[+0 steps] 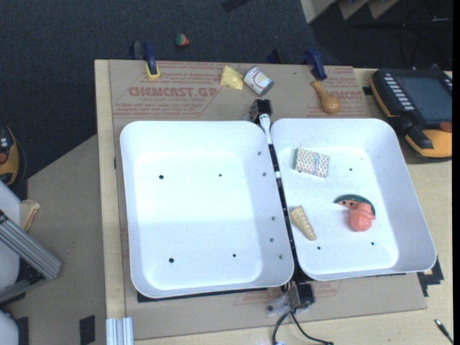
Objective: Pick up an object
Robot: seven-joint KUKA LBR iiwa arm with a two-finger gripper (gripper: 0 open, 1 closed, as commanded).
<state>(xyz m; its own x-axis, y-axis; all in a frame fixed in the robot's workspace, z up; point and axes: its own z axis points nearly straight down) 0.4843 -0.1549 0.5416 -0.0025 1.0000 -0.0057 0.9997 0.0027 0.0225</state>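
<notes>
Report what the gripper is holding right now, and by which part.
That cannot be told from the camera view. The patterned packet, the cone-shaped piece and the pink toy all lie loose in the right bin.

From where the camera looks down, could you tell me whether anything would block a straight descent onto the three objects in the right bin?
Nothing visible does. The patterned packet, the cone-shaped piece and the pink toy lie apart from one another on the floor of the right bin, with nothing over them.
</notes>
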